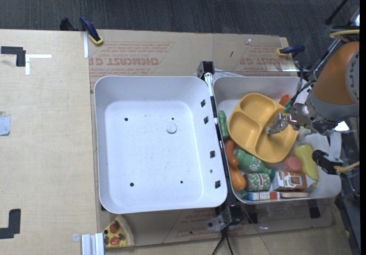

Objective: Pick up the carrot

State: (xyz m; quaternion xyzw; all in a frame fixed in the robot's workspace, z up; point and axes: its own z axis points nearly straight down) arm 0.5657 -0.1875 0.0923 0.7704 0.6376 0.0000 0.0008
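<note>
The carrot [230, 154] is a short orange piece lying along the left wall of the right bin [260, 81], partly tucked under the rim of a yellow divided plate [258, 125]. My gripper [278, 126] hangs over the right part of that plate, well to the right of the carrot and not touching it. The grey arm with its orange band [338, 74] reaches in from the right edge.
Around the plate lie a green vegetable [222, 122], a green can [249, 161], an orange ball [238, 180], a small carton [291, 180], a red fruit [293, 163] and a yellow banana [306, 160]. The left bin [108, 151] holds one small pale disc [171, 128]. A toy pizza slice [116, 234] lies on the bench.
</note>
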